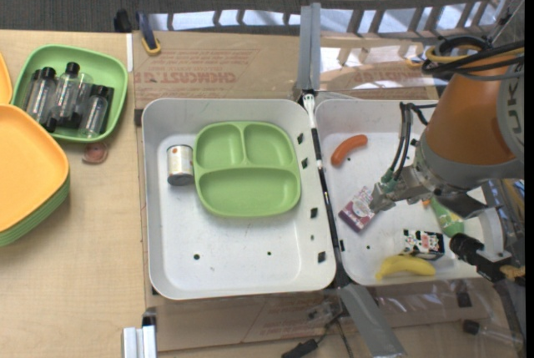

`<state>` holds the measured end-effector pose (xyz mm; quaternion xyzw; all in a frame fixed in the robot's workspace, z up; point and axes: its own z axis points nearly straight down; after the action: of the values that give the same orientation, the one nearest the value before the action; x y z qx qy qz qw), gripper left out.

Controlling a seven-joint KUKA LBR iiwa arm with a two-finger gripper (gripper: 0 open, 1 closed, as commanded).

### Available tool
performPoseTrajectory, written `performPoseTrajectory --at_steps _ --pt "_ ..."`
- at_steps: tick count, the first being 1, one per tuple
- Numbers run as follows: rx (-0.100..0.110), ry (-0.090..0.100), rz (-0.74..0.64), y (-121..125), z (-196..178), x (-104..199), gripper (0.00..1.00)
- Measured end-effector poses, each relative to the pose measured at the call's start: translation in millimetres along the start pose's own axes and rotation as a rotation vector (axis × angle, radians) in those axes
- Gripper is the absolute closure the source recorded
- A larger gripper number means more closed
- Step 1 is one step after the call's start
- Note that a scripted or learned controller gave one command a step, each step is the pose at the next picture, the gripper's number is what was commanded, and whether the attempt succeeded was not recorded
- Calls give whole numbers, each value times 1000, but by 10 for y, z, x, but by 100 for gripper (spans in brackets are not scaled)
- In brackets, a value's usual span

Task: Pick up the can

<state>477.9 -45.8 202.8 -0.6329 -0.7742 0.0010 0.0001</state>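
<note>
The can (179,164) is small and silver and lies on its side in the left bin (242,264), against the left edge of a green divided plate (247,168). My gripper (386,189) hangs low in the right bin (367,264), far to the right of the can. It sits just beside a purple packet (359,211). The orange-banded wrist (471,127) rises above it and hides part of the bin.
The right bin also holds an orange sausage-shaped toy (348,148), a yellow banana (405,267), a black-and-white carton (422,242) and a green item (446,219). On the bench to the left stand a green tray of bottles (71,93) and stacked orange plates (29,177).
</note>
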Motion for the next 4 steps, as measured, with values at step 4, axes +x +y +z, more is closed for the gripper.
performPoseTrajectory --at_steps 4 --pt "1 0 60 630 123 51 100"
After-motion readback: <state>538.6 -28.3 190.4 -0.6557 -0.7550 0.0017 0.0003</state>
